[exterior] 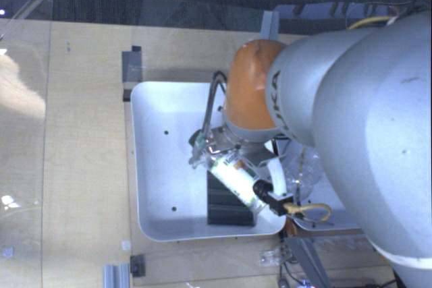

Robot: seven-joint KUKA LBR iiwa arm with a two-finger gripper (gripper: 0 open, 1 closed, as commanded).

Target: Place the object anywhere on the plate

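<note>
— Under the wrist, near the front right corner of the white bin [155, 145], lies a dark flat block [226, 209]. Prob. the obj. to move, tho I can't be sure.

— Tool status?

— Tool [214, 162] hangs just above the block's back edge, w/ a white cylinder-like part of the wrist slanting across it. Spread or pressed together? Can't tell, the arm [351, 111] and its orange band [250, 91] cover too much. Nothing visibly pinched.

— How would the block handle?

— My guess: stiff, boxy, straight edges, so it shouldn't deform under a squeeze. Looks matte, not glossy, so prob. not v. slippery. Low and flat, so likely light to moderate wt., not fragile.

— Where to take hold?

— Across the narrow width, mid-length, so it doesn't tip. It sits flat on the bin floor, so the tool would need to come down low on both long sides. Right side is close to the bin wall, which may crowd that approach.

— And the plate?

— Can't make it out. The arm hides most of the right side.
</note>
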